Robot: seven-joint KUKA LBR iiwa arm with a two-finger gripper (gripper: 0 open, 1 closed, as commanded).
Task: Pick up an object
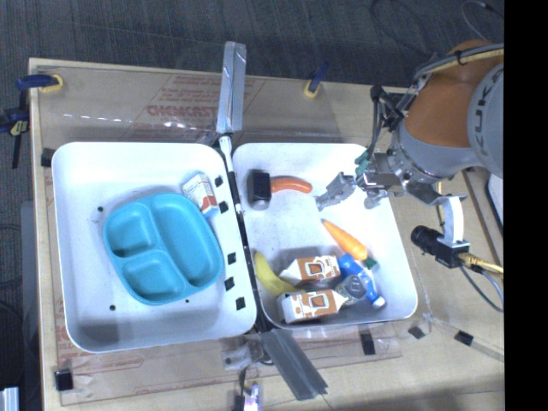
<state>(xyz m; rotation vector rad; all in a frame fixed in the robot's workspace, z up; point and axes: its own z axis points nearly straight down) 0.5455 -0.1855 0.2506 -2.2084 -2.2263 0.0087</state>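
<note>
Hovering over the right bin [402, 255], hand [342, 191] open wide, carrot [345, 239] below, sausage [291, 184] beside

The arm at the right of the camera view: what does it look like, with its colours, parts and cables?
The grey arm has rounded metal links with a broad orange band above the wrist. Thin dark cables run along it to a small grey metal two-finger gripper. A black cylinder with a white bracket hangs beside the wrist.

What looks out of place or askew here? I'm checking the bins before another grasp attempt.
Nothing looks spilled or damaged. The small white carton in the left white bin lies tilted against the blue sectioned plastic plate; two brown-labelled cartons lie toppled together.
</note>
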